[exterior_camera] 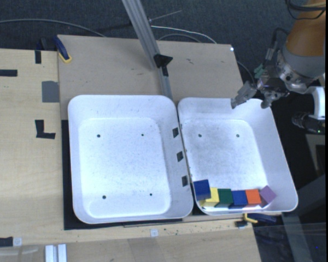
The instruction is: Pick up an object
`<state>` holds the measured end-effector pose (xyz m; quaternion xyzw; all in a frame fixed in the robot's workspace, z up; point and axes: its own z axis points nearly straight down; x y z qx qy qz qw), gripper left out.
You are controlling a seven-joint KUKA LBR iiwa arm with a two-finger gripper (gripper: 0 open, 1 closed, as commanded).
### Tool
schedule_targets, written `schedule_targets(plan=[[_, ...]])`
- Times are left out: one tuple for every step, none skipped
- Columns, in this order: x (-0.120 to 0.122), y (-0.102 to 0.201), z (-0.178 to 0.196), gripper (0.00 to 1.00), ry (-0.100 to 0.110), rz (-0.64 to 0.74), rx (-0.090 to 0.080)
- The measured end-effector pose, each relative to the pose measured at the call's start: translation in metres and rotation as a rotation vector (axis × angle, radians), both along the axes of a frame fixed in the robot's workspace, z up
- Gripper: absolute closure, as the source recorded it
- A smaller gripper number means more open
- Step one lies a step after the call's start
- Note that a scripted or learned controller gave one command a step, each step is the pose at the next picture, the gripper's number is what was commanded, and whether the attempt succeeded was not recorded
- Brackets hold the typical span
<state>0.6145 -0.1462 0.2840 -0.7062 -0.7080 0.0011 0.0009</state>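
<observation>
Two white bins [123,105] lie before you; gripper [251,96] spread, holding nothing. Small blocks [232,196] look light, stiff: grasp flat sides.

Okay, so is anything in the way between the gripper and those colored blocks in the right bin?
Nothing visible. The gripper hangs over the right bin's far rim, the blocks sit in a row against its near wall, and only bare bin floor lies between them.
</observation>
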Motion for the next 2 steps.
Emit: schedule_targets(plan=[[-0.012,0.029,0.041,0.00,-0.006,0.002,0.001],[0.041,0.039,0.004,0.00,0.000,0.000,0.000]])
